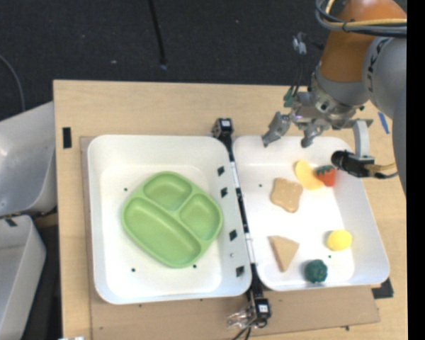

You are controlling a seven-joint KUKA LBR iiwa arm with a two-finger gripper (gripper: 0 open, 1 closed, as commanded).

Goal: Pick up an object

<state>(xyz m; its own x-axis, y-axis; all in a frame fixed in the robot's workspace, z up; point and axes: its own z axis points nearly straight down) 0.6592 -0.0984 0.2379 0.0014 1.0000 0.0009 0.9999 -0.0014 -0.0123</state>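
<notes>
My gripper hangs open over the far edge of the right bin, with nothing between its two spread fingers. Below it in that bin lie a tan toast slice, a yellow piece beside a small red piece, a tan wedge, a yellow lemon-like ball and a dark green round piece. The toast slice and the yellow piece lie nearest the gripper, a little toward the front.
The left bin holds a green divided plate. A ridge with black clips separates the two bins. The wooden bench surrounds them, and a white box stands at the left.
</notes>
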